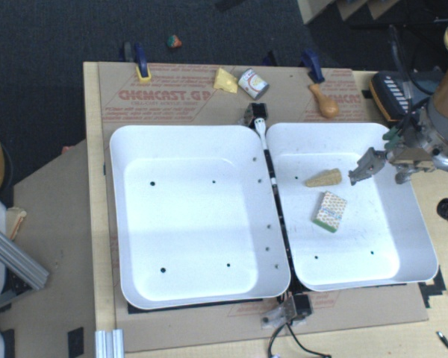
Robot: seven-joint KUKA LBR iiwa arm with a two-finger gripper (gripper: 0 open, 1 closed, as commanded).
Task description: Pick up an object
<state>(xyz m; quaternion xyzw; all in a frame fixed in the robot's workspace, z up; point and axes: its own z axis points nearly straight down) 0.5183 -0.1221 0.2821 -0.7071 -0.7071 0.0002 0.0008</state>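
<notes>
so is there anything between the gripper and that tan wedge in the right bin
No. In the camera view, bare white bin floor separates the gripper from the tan wedge; the patterned block lies below that line.

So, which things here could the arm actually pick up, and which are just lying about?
In play:
- gripper, over the right bin
- tan wedge, in that bin
- patterned block, in that bin

Lying about:
- left bin
- yellow piece, on the board behind the bins
- small white box, beside it
- wooden pear-shaped piece, on the board
</notes>
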